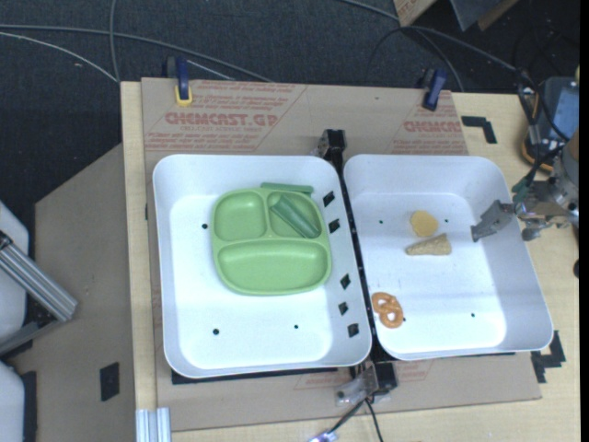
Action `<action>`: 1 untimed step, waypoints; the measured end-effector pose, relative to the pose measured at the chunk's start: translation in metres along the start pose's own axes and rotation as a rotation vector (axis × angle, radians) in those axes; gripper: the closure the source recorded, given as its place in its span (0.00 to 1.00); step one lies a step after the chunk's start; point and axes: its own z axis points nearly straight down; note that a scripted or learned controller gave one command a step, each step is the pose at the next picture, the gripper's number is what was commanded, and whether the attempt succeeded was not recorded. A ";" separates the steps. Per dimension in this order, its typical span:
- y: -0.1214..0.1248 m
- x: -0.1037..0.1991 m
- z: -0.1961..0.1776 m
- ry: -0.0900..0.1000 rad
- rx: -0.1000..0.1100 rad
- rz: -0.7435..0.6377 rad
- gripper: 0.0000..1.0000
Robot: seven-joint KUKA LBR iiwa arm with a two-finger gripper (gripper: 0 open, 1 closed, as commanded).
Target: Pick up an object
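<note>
Both white bins (184, 274) appear as smooth, slightly glossy plastic. The green divided plate (271, 247) looks like matt plastic; the bench (248, 109) resembles brown printed cardboard.

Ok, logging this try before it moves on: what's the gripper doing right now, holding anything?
Gripper: at the right edge of the right bin, nothing seen between its fingers; open or closed cannot be told.

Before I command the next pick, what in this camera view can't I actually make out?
- Gripper: small, blurred and dark at the right bin's edge; finger state unreadable.
- Arm: cut off by the frame's right edge.
- Yellow round piece and tan wedge: too small to identify, or tell if touching.
- Green item in the green plate's compartment: same colour, outline unclear.
</note>
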 end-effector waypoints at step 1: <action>0.004 -0.006 0.059 0.002 0.004 0.001 0.00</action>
